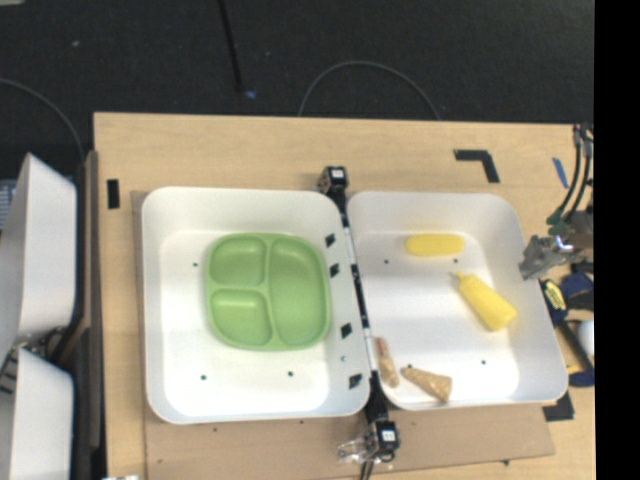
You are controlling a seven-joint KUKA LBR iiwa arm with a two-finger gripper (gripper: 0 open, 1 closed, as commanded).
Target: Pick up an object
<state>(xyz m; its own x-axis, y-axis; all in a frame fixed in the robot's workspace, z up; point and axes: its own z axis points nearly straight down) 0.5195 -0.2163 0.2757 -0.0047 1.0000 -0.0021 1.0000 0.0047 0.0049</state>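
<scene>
The end effector sits at the 3 o'clock edge, just beside the right bin rim; how far it opens I cannot tell. In this bin lie a yellow oval piece at 12 o'clock, a yellow bottle, and brown pieces at 7 o'clock. The left bin carries a green divided plate.

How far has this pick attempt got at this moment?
Nothing looks picked yet. The gripper sits at the right bin's right rim. The two yellow pieces and the brown pieces lie loose inside it; the green plate rests in the left bin. Reaching, grasping and lifting remain.
</scene>
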